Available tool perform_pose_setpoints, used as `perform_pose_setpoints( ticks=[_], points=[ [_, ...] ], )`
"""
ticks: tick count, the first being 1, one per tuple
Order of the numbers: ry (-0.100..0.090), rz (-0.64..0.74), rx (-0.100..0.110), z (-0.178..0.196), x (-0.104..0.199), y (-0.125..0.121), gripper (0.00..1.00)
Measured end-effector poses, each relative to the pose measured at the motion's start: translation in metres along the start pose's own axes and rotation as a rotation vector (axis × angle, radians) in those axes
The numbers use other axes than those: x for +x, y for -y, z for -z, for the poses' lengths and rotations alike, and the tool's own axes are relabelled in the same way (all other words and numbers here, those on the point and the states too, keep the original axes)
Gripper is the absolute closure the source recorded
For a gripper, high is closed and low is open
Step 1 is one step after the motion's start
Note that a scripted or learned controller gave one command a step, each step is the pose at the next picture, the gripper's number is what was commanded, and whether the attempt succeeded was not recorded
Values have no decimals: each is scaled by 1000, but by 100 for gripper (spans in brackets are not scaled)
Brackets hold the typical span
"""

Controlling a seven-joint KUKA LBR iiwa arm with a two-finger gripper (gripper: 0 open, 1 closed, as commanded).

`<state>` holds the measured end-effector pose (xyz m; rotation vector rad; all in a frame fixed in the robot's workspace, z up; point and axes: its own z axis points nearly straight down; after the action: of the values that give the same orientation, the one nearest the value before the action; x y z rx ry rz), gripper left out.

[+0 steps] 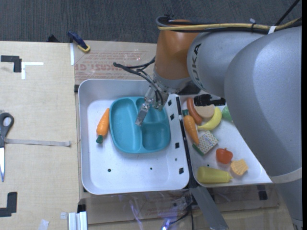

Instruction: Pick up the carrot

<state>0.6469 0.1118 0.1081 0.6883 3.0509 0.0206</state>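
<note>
An orange carrot with a green stem end lies in the left bin, against the left side of a blue divided plate. A second orange carrot lies in the right bin, close to the wall between the bins. My gripper hangs over the middle top of the blue plate, roughly a plate's width right of the first carrot and left of the second. Nothing orange shows at its tip.
The right bin also holds a red sausage, a banana, a checkered block, a tomato, an orange chunk and a yellow piece. My grey arm covers that bin's right side. Scissors lie far left.
</note>
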Motion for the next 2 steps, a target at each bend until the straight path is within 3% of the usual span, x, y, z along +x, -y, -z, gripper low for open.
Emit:
perform_pose_setpoints(
  ticks=[1, 2],
  points=[
    [-1, -140, 15, -13, 50, -39, 0],
    [-6, -128, 16, 27, -1, -6, 0]
  ],
)
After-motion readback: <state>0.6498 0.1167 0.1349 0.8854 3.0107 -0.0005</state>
